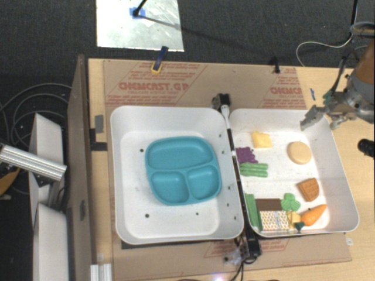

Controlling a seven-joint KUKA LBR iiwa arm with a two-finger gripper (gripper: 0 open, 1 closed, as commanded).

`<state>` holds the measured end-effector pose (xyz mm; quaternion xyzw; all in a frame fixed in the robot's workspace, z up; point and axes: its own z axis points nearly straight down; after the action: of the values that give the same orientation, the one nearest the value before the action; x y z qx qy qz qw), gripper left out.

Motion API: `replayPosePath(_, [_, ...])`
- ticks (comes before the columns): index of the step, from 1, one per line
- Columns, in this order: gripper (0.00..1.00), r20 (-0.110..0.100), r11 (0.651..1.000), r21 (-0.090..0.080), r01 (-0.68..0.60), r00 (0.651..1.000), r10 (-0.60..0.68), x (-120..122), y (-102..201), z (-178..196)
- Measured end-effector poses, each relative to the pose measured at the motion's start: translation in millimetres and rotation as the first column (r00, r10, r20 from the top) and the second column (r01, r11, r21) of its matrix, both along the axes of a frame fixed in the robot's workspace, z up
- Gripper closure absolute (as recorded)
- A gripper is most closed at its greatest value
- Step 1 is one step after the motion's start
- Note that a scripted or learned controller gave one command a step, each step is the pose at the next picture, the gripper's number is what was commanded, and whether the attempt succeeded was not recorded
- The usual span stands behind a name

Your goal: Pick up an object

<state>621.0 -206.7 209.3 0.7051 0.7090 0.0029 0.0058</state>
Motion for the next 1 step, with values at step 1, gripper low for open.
replayPosePath(1, [0.00,-0.012,1.000,0.003,0.002,1.000,-0.002,0.3,0.6,-46.8])
